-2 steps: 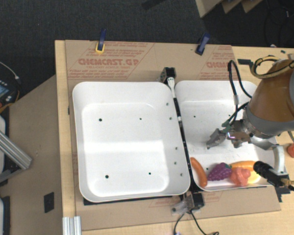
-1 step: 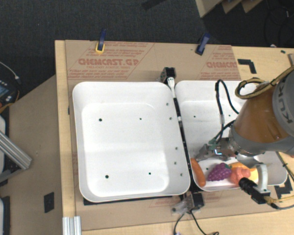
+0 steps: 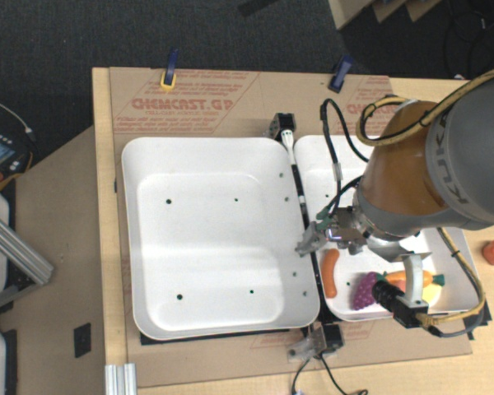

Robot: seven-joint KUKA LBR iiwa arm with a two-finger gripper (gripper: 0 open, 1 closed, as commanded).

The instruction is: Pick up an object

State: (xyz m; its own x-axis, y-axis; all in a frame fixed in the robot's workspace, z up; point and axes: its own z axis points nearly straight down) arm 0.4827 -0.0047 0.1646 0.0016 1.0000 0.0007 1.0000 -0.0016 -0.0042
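One claw (image 3: 314, 239) — orange sausage (image 3: 331, 271) lying just beside it.

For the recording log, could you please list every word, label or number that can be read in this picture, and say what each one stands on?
"CHEMCAST GP", red print on the brown board under the left bin.
A second red print of the same kind on the board behind the right bin: partly covered by the arm, not readable.
"KU", grey raised letters on the arm's casing; the rest is cut off.
Small red lines beneath the large print: too blurred to read.
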